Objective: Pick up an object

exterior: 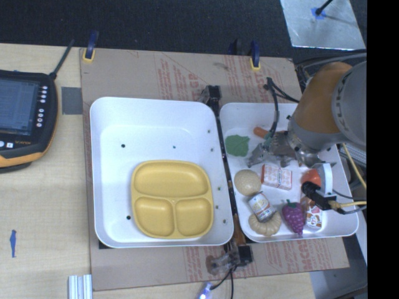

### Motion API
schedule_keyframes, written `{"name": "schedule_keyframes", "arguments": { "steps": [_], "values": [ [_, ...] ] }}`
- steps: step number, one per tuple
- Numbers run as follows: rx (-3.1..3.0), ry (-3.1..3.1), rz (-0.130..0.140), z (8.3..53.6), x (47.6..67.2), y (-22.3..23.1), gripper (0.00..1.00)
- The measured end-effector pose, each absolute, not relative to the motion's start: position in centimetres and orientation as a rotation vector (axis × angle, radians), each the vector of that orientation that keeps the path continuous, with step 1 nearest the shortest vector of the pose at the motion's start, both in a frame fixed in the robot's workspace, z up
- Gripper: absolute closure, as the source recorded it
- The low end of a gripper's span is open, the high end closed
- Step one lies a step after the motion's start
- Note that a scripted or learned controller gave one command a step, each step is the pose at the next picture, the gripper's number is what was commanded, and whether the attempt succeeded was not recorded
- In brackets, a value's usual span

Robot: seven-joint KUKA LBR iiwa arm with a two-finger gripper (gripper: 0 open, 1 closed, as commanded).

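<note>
- Two white bins sit side by side on the bench: the left bin [112, 136] and the right bin [349, 229], their inner walls almost touching.
- Next in size is the arm [324, 108], grey with an orange band, reaching in from the right and hanging low over the upper middle of the right bin.
- Most of the left bin's floor is taken up by a yellow divided tray [172, 199], lying flat toward the near side, with three compartments and nothing in them.
- Off to the far left of the bench lies a control pendant [22, 118] with a dark screen and an orange edge, well apart from the bins.
- Down at the arm's tip, the gripper [269, 149] points toward the bin's middle, just beside a green piece [237, 144] and above a small red-and-white packet [277, 177]. I cannot tell from here how far it is open, and I see nothing caught in it.
- Smaller things crowd the near half of the right bin: a pale round bun [247, 182], a little can [261, 206] touching it, a tan pastry [264, 225], a bunch of purple grapes [293, 217], and an orange-red piece [311, 176] at the right.
- My read is that the reach is under way and no pick is made yet; the next move calls for settling on one item, likely the packet or the green piece, and closing squarely on it without nudging its neighbours.
</note>
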State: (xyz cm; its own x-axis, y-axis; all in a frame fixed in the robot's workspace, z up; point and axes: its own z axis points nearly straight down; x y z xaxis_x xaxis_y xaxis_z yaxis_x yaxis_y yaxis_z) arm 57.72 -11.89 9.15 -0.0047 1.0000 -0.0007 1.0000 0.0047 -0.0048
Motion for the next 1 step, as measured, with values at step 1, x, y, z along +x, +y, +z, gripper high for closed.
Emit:
{"name": "schedule_keyframes", "arguments": {
  "steps": [1],
  "values": [
    [-2.214,-2.225,0.005,9.15,54.49,-11.09,0.00]
  ]
}}
